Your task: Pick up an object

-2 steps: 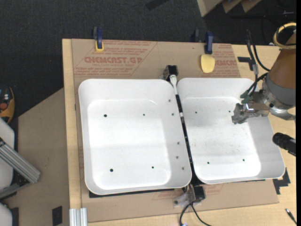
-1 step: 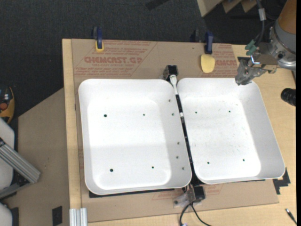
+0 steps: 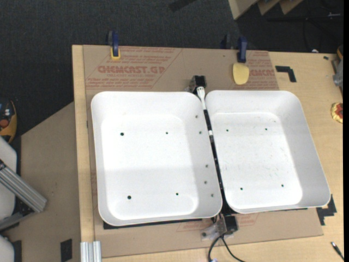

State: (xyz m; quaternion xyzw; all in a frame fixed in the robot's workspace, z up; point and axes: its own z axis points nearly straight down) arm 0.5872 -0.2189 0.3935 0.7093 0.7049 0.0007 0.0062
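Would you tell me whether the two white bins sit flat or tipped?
Flat. The left bin and right bin both lie level on the brown board, rims side by side.

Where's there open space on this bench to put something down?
The floors of the left bin and right bin are bare. Bare board runs behind them, between the two clamps. It's crowded at the seam, near the cable.

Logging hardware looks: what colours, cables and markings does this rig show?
A white left bin and right bin, each with four black dots on its floor, sit on a brown board printed with red lettering. Two blue clamps grip its far edge; a black cable trails from the near edge.
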